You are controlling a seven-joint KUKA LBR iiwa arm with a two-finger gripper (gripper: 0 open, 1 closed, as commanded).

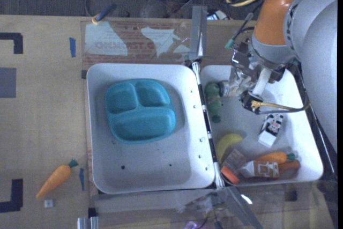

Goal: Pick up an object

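Nearest me, at 7 o'clock on the counter (43, 115), a toy carrot (53, 181) lies outside both bins, out of play. Just past it the left bin (99, 169) carries a teal divided plate (140, 110) toward its far side.

Right bin (308, 142) has the candidates. Along its near wall at 5 o'clock: a bottle w/ an orange cap (252, 169) lying flat, touching a second carrot (274, 157) and a brown piece behind it. A yellow fruit (229, 142) sits just beside the divider. A small black-and-white box (270, 130) lies mid-bin. Further back, at 1 o'clock, a green object (214, 91) rests against the divider, w/ another green bit just nearer.

The claw (241, 88) hangs low over the bin's far left corner, just right of that green object, prob the pick target. Can't tell whether it's released or clenched; wrist hardware and cables clutter it, and I see nothing between its tips.

Risks, my read: the target hugs the divider wall, so one tip could land on the rim or shove the thing sideways rather than straddle it. It looks rounded, so may squirt out on closing. The loose yellow cable (278, 107) could snag too.
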